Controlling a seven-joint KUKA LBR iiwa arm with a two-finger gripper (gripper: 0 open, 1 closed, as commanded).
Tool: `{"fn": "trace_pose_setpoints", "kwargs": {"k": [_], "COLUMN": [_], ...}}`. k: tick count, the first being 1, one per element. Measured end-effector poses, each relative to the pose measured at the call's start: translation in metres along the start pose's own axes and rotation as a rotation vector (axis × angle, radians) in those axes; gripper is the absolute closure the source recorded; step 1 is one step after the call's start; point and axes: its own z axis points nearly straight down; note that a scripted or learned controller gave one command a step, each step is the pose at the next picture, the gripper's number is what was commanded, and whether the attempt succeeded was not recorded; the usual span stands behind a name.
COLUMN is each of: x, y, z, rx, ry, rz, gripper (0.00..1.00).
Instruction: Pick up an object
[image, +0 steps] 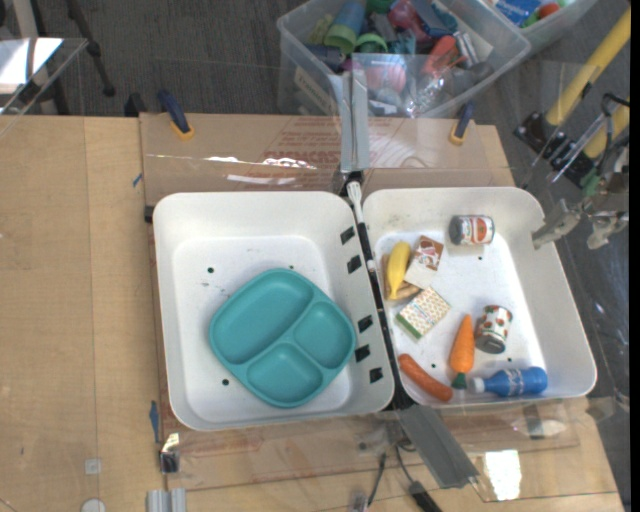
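Closest in, lying flat along the near wall of the right bin (535, 280): blue bottle (510, 381), long axis left to right, blue end pointing right, just beside an orange carrot (461, 345) running near to far, green end nearest. Off by that bin's far right corner, at the rim and well apart from both: end effector (570, 222), reaching in from the right, spread or pressed together impossible to tell. Over in the left bin (190, 300), sitting flat: teal divided plate (282, 337).
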Motion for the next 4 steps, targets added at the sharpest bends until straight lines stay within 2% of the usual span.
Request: {"fn": "trace_pose_setpoints", "kwargs": {"k": [1,2,3,4], "x": [0.044,0.047,0.044,0.044], "y": [0.022,-0.04,-0.039,-0.039], "z": [0.157,0.175,0.165,0.165], "rx": [0.001,-0.013,-0.017,-0.017], "ry": [0.0,-0.003,-0.007,-0.007], "rz": [0.008,-0.048,-0.044,-0.045], "gripper": [0.0,0.0,1.0,0.0]}}
